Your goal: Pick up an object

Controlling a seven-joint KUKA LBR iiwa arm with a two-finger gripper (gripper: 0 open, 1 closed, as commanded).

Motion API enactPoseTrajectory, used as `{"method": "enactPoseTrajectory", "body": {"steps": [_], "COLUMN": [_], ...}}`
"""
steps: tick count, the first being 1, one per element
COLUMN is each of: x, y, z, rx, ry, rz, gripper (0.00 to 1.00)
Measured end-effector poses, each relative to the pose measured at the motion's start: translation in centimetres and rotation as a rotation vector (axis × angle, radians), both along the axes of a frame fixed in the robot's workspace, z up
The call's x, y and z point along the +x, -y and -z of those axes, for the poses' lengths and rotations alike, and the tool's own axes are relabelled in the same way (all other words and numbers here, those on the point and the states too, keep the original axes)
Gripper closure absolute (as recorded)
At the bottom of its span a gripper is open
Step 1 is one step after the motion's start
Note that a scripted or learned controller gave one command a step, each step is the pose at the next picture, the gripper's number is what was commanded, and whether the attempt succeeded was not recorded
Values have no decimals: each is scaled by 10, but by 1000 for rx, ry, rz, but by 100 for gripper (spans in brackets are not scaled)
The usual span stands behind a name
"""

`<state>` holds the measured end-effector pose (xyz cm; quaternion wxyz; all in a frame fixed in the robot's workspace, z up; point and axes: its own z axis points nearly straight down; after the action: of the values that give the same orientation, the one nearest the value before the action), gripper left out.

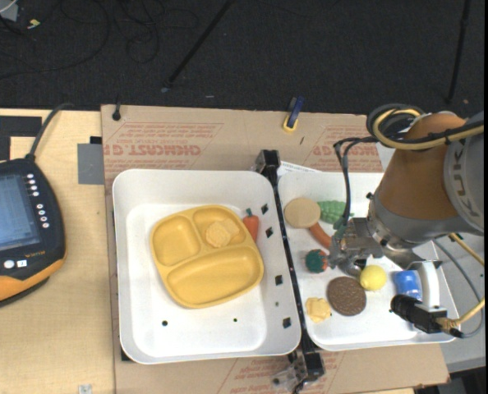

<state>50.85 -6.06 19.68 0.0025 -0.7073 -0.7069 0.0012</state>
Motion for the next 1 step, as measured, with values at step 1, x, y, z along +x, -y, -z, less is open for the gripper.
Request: {"method": "enactPoseTrajectory", "body": {"steps": [1], "x": [11], "y": [-153], "z": [-113], "rx": [3], "ry": [15], "rz": [-16], "gripper": [100]}}
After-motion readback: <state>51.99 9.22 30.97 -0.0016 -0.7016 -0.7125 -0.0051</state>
